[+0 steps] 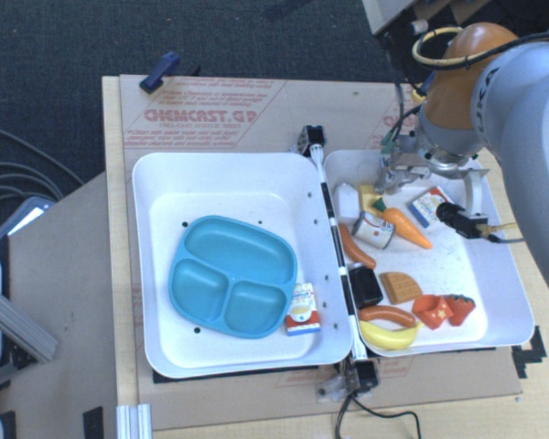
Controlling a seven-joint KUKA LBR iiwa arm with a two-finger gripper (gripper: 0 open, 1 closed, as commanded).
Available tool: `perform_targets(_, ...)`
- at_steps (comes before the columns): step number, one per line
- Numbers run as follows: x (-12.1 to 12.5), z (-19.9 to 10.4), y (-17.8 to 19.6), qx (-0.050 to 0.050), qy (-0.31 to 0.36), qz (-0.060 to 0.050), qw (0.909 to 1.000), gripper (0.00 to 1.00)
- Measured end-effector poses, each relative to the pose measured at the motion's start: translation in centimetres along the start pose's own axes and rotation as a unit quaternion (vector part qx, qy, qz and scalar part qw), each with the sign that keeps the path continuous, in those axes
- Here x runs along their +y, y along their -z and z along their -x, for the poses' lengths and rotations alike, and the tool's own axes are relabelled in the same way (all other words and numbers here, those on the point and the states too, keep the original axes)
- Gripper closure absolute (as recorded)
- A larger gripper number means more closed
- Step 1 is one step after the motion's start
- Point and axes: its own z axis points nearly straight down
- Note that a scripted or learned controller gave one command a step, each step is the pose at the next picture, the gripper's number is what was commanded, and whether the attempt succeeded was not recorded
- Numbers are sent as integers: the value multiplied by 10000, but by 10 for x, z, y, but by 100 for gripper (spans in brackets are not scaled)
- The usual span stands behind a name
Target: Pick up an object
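Right bin [503, 282], end effector [395, 177] above carrot [408, 229]

dark carpet floor [119, 16] (grey cables [18, 167] at left) surrounds the brown bench [210, 117].

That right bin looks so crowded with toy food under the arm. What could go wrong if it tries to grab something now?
The gripper hangs over the tightest cluster in the right bin: the carrot, a small can and a yellow piece touch or overlap, so it may pinch two things or knock one aside. The sausage lies along the divider wall, probably leaving little finger room.
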Motion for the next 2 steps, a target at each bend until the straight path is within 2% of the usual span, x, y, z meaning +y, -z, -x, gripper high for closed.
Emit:
perform_targets(1, 0, 0, 0, 0, 0, -2, 10000, 0)
perform_targets(2, -52, -4, -15, -1, -19, -27, 10000, 0)
